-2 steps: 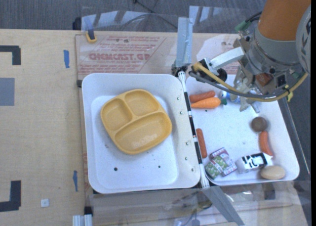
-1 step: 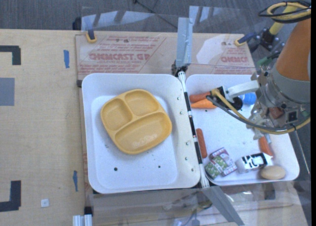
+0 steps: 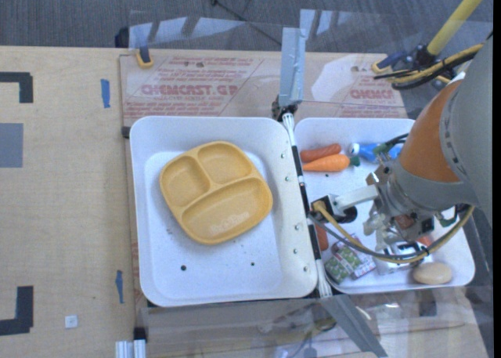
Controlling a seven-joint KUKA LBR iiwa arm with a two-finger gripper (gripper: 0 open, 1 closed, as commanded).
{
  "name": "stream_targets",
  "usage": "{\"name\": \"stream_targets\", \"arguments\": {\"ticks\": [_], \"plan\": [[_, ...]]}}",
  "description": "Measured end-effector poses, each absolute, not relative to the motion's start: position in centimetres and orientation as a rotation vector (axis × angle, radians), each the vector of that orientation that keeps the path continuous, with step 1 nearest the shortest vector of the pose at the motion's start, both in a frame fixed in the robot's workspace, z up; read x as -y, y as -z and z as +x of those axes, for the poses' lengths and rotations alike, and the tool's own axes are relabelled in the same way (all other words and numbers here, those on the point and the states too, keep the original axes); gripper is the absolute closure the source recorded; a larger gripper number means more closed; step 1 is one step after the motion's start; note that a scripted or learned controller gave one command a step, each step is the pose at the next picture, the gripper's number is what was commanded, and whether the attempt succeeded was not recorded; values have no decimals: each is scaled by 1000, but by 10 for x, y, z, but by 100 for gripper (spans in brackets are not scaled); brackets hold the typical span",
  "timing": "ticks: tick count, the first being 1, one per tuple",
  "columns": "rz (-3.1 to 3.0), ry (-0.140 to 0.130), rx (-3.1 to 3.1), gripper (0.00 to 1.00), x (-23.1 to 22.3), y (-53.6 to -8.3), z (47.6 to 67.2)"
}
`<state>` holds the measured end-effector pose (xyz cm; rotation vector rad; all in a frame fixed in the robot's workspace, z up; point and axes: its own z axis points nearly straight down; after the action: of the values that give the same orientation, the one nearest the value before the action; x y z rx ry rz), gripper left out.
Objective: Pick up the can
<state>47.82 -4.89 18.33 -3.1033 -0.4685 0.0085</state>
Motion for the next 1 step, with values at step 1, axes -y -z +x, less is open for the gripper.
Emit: {"name": "stream_targets", "arguments": {"ticks": [1], "plan": [[-3103, -3, 485, 100, -4, -350, 539]]}}
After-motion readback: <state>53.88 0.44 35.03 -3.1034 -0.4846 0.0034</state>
